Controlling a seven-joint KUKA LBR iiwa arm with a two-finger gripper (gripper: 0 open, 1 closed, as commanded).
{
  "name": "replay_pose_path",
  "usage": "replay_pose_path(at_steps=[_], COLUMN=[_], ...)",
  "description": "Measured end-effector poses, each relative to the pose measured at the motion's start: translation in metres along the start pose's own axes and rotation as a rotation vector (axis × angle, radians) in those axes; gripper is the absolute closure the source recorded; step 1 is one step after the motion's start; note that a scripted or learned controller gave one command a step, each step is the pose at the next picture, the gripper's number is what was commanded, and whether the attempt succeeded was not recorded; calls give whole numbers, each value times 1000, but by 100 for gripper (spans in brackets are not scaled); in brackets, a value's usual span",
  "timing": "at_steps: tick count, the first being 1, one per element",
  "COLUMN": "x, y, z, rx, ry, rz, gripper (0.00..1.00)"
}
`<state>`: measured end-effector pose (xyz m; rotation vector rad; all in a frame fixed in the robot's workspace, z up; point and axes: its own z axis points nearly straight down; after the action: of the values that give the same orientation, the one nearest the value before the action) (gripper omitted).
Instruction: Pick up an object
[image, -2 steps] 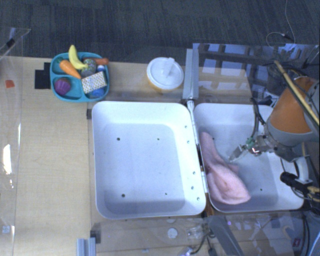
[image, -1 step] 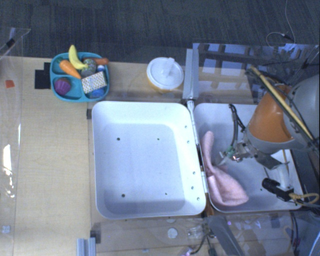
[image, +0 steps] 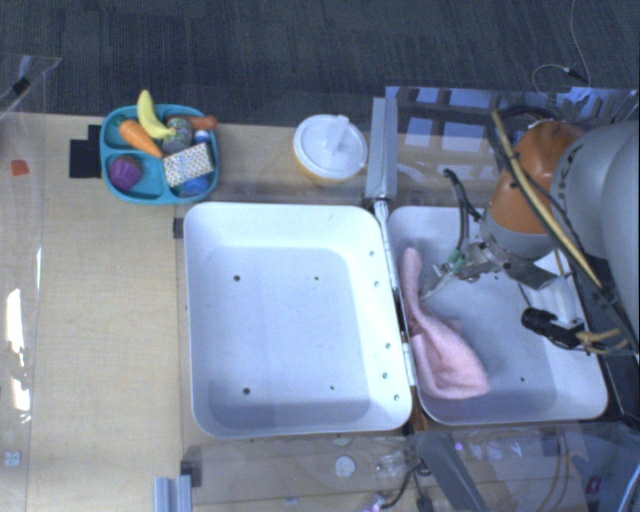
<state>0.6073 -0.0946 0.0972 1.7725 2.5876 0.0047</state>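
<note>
The bench (image: 90, 330) carries my two white bins side by side. The left bin (image: 290, 320) lies under none of my reach just now. The right bin (image: 560, 390) is where I am working: my grey arm (image: 610, 190), with its orange band (image: 525, 190) above the wrist, reaches down into its upper half.

The thing to pick is the pink cloth (image: 440, 345). It lies crumpled in the right bin, against the wall shared with the left bin, one narrow end running up along that wall and the bulkier part bunched lower down toward the bin's middle.

My claw (image: 450, 268) hangs low over the bin, just beside the upper strip of the cloth, on its right. How the claw stands I cannot tell; it is too small and too mixed with cables to read, and I see no cloth in it.

So I judge I am at the approach step, with the grasp not yet made. The next move calls for a shift toward the cloth's thicker bunch, a descent onto the fabric, a firm close, then a straight lift. The shared wall is near, so I would keep clear of it.

Beyond the bins stand a blue tray of toy food (image: 160, 155) and a white lidded cup (image: 330, 148)
</note>
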Motion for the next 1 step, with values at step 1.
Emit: replay_pose_path(at_steps=[1], x=[-10], y=[-107], z=[-29], rx=[2], ry=[1], rz=[-68], gripper=[0])
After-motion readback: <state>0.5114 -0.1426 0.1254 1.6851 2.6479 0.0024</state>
